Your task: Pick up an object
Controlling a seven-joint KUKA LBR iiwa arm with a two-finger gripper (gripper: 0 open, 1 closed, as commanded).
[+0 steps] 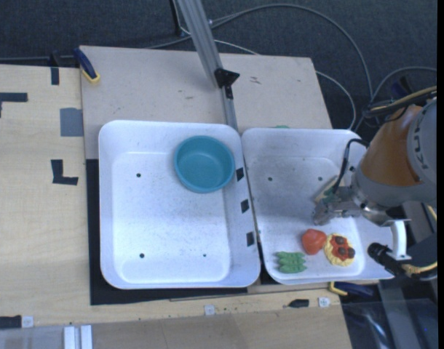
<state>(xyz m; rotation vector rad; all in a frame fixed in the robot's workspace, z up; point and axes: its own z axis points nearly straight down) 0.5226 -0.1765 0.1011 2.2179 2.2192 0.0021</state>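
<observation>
In the right bin (280,158), near its front edge, lie a red tomato-like piece (314,241), a yellow round piece with red spots (340,249) and a green leafy piece (290,262). My gripper (327,211) hangs low over the right side of this bin, just above and behind the red piece. No object shows between its tips. The grey arm with its orange band (389,155) reaches in from the right.
A blue bowl (204,163) sits at the back right of the left bin (127,217). A grey pole (207,42) slants down to the divide between the bins. Cables run behind the right bin.
</observation>
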